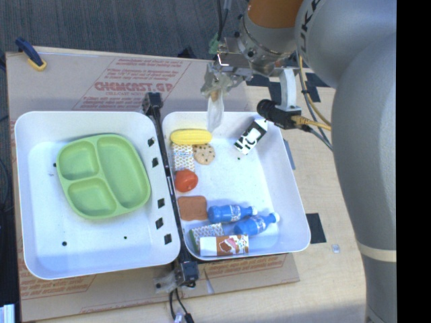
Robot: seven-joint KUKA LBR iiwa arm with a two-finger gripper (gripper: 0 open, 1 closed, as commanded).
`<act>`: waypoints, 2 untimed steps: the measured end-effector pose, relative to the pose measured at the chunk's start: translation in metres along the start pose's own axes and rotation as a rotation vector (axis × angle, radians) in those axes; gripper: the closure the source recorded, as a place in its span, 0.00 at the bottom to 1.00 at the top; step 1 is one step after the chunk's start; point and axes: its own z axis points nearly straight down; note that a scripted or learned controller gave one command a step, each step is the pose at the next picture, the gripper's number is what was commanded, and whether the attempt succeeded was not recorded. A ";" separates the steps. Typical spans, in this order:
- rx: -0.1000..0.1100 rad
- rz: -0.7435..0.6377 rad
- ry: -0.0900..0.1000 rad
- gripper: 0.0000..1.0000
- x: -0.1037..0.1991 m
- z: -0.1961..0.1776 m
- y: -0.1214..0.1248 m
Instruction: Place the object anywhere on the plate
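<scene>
On the desk (316, 200) two white bins sit side by side; the green plate (102, 175) lies centre-left, well apart from the jaws at upper centre, which pinch a pale clear object (215, 111) hanging below them.

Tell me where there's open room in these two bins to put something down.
The green three-compartment plate is bare, as is the left white bin floor around it. In the right white bin, the centre-right floor is free; its left edge and front are crowded.
</scene>
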 end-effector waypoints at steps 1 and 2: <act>0.001 0.000 0.000 1.00 0.072 -0.042 -0.135; -0.002 -0.001 0.001 1.00 0.171 -0.071 -0.116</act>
